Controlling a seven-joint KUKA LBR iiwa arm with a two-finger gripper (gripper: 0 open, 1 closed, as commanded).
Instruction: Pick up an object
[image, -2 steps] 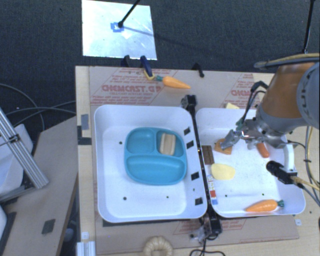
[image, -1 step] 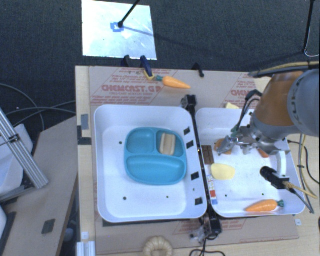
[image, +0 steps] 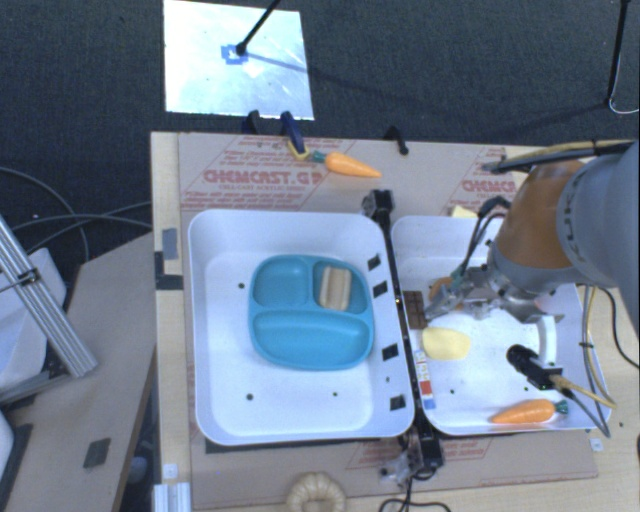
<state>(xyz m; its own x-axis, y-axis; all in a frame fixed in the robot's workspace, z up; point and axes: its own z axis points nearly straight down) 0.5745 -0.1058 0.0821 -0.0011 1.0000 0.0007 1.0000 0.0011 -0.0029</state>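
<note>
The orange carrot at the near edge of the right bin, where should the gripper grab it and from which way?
Probably the thick middle of the carrot, coming straight down with the gripper closing across its narrow width. It lies flat, lengthwise along the right bin near wall, so a side approach looks blocked.

Bench (image: 170, 330) bears two white bins (image: 220, 400) (side by side), carrot (image: 348, 165).

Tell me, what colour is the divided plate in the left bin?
Light blue, seen plainly in the camera view: the divided plate lies in the left bin.
</note>
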